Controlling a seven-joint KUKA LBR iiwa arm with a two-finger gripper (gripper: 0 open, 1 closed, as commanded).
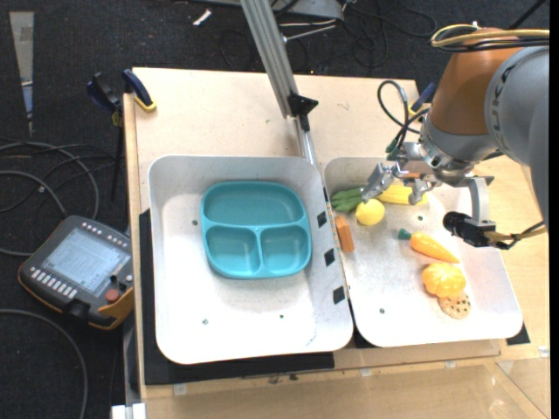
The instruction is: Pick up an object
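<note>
Left bin [175,321]: 1 teal 3-compartment tray [257,230] lying flat near its middle, nothing in the compartments. Broad, rigid and low; judged a poor pick for 2 fingers unless taken by a rim edge.

Right bin [489,317], going left to right: a small orange stick-shaped piece [344,234] near the left wall, looks like a toy carrot stick; thin, stiff, probably light, best pinched across its short width. A green toy vegetable [348,200] at the upper left, long and narrow, touching or just beside a yellow lemon-like ball [370,212]. The ball looks smooth and round, so judged likely to slip or roll out of a pinch; take it across the middle. Behind it a yellow banana-like piece [395,195], partly hidden by the gripper.

The gripper [397,182] hovers over this upper-left cluster, just above the banana piece and near the lemon. Fingers seem spread, nothing visibly between them, though the angle is cluttered. Nearest candidates: lemon or banana.

Further right: a tiny dark green bit [404,233], an orange carrot [434,248] lying tilted, a peeled-orange-like toy [444,279], and a cookie [454,304] touching it below. All look like hard hollow plastic play food: light, stiff, slick. The cookie lies flat, hard to get under.
</note>
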